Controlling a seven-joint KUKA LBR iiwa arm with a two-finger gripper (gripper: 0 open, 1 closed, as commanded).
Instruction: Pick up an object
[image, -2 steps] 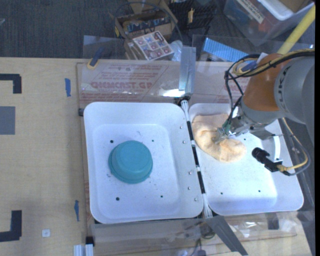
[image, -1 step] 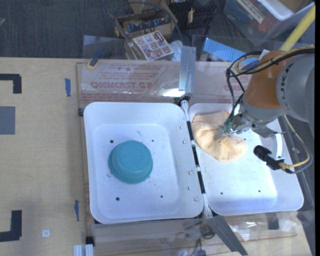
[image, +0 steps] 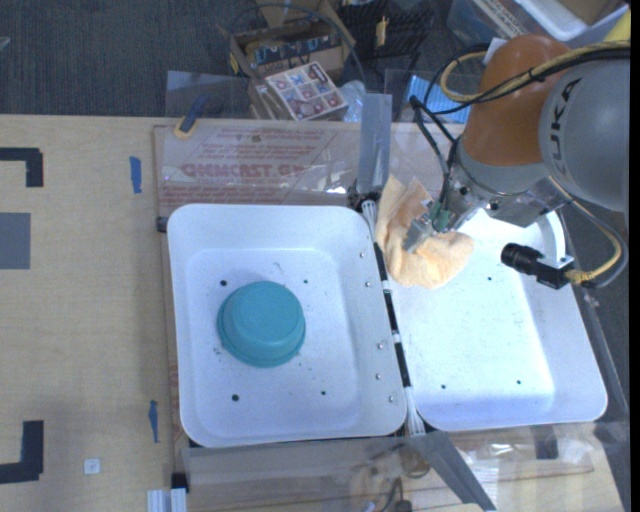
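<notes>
Bench wood (image: 80, 330) runs along the near and left side, with dark tape marks on it. On it sit two shallow white bins side by side. The left bin (image: 200, 240) holds a teal bowl (image: 262, 322), turned upside down and resting near the middle of the bin floor, well apart from the walls. The right bin (image: 520, 380) has a bare near half. At its far left corner lies a crumpled yellow-orange cloth (image: 432, 262), bunched against the seam between the bins, with part of it raised up over the rim. The gripper (image: 424, 230) comes down onto the cloth from the right, and its dark fingers pinch a fold of the fabric, which rises toward them. Above it the grey arm (image: 590, 130) with its orange band (image: 515, 100) leans in over the far right of the bin. Beyond the bins lie a clear plastic sheet (image: 260, 165) and a cardboard box (image: 300, 85) on the dark floor.
</notes>
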